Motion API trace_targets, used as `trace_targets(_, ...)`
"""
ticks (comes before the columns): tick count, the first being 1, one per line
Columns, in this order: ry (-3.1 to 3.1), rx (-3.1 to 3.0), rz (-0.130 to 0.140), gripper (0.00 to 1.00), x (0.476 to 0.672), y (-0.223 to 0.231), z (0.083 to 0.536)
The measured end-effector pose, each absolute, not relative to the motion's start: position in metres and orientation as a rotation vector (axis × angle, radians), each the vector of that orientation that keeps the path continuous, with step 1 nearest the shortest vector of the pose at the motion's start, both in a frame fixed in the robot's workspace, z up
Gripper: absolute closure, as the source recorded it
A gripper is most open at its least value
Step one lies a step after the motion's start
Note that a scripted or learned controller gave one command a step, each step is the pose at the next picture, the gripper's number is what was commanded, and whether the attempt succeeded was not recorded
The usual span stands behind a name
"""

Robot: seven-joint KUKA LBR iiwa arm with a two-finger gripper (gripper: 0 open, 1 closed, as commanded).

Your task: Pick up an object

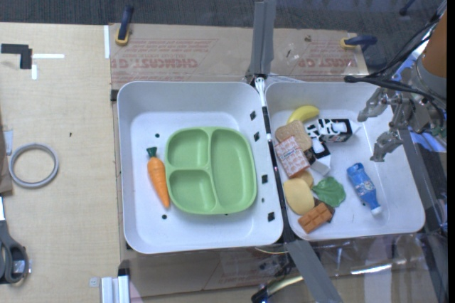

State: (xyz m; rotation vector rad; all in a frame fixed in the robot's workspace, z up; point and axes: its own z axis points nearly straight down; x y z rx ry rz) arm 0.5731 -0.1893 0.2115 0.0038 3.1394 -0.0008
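Gripper [382, 129] hovering over right bin [402, 223], fingers spread, nothing pinched.

Camera view: I see the metal fingers at 3 o'clock, above the bin's bare white floor. Glossy blue bottle [363, 187] lies tilted just toward 6 o'clock of them. Toward 9 o'clock of the bottle sits a cluster: curved yellow banana [304, 113], black-and-white patterned piece [330, 129], flat pink-red packet [291, 156], crinkled green leaf [329, 190]. Left bin [135, 223] holds a smooth green three-compartment plate [211, 170] and an orange carrot [158, 178] beside it.
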Motion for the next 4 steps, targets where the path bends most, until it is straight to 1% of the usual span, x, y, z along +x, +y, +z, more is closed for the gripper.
trace_targets(1,3.135,-0.175,-0.001,0.00,0.534,-0.191,0.097)
trace_targets(2,3.121,-0.350,0.000,0.00,0.483,-0.180,0.092)
trace_targets(3,3.135,0.126,-0.003,0.00,0.567,-0.107,0.093)
trace_targets(4,3.131,0.120,-0.007,1.00,0.569,-0.107,0.102)
